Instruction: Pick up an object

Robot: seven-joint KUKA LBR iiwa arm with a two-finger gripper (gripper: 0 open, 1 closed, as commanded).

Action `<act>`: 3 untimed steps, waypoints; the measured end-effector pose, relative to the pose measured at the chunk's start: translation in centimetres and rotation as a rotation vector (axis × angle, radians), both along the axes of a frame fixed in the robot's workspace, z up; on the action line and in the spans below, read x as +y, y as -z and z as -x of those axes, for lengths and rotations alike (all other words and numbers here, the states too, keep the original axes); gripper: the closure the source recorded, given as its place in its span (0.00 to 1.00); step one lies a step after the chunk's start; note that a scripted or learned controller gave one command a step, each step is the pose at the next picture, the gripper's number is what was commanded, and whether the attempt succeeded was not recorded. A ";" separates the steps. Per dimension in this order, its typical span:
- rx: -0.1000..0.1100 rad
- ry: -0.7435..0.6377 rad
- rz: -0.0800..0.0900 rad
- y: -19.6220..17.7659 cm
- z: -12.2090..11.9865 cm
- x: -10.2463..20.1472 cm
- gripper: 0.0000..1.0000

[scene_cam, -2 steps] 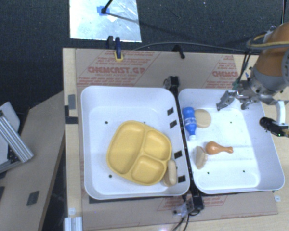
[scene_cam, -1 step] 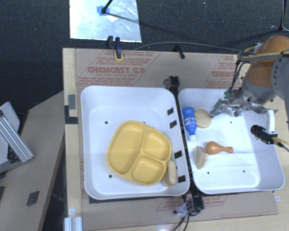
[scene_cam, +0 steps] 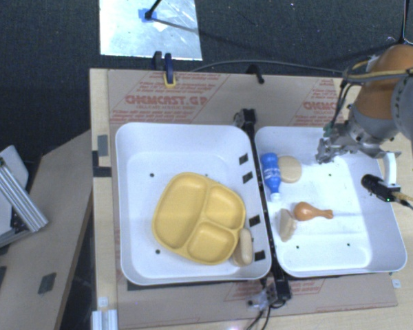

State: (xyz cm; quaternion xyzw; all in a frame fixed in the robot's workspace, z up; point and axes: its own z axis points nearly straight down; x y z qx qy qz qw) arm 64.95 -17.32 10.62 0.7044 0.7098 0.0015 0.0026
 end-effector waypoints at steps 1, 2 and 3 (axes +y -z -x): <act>-0.003 0.002 0.000 -6.4 -0.8 0.1 1.00; -0.004 0.002 0.001 -12.9 -1.5 0.0 1.00; 0.002 0.002 0.000 -12.6 -1.6 0.0 1.00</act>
